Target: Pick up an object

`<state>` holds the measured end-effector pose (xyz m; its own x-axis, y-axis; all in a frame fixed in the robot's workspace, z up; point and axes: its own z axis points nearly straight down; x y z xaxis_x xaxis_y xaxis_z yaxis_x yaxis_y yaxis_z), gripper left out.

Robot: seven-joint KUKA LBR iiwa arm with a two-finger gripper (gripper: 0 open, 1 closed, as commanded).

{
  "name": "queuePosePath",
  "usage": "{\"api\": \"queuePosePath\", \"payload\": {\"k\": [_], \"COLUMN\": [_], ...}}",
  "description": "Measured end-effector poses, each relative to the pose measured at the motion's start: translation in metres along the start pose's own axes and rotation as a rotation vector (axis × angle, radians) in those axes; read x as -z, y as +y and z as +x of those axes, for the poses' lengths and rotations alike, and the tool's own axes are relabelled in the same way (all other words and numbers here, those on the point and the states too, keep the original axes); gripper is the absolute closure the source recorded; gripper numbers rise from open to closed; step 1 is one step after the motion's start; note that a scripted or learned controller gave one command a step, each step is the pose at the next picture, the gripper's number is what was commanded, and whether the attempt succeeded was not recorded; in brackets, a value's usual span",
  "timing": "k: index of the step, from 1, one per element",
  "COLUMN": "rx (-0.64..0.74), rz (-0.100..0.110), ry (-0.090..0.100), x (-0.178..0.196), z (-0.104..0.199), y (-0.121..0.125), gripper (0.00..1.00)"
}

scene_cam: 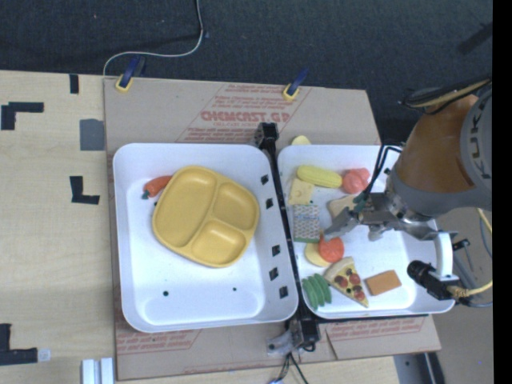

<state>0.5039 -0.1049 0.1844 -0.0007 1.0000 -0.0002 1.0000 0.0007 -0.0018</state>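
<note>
We see the gripper (pixel 334 229) low over the right bin (pixel 400 304), just above a round red-orange toy (pixel 330 249); its opening we cannot tell

Crowded round the gripper (pixel 332 229)

You have toy food packed left and below it: cheese (pixel 301 192), tomato (pixel 330 250), pizza slice (pixel 350 282); bare floor of the right bin (pixel 392 250) lies just behind it.

A sheet of brown cardboard (pixel 240 114) covers the pale wooden table (pixel 48 230). Beyond the cardboard lies dark carpet (pixel 320 22), crossed by a white cable (pixel 194 22).
</note>
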Motion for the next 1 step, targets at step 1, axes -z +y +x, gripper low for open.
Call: {"api": "queuePosePath", "payload": {"k": [1], "rx": [-0.001], "rz": [0.004], "ry": [0.001], "x": [-0.0959], "z": [-0.0149], "y": [0.0131], "gripper": [0.00]}}
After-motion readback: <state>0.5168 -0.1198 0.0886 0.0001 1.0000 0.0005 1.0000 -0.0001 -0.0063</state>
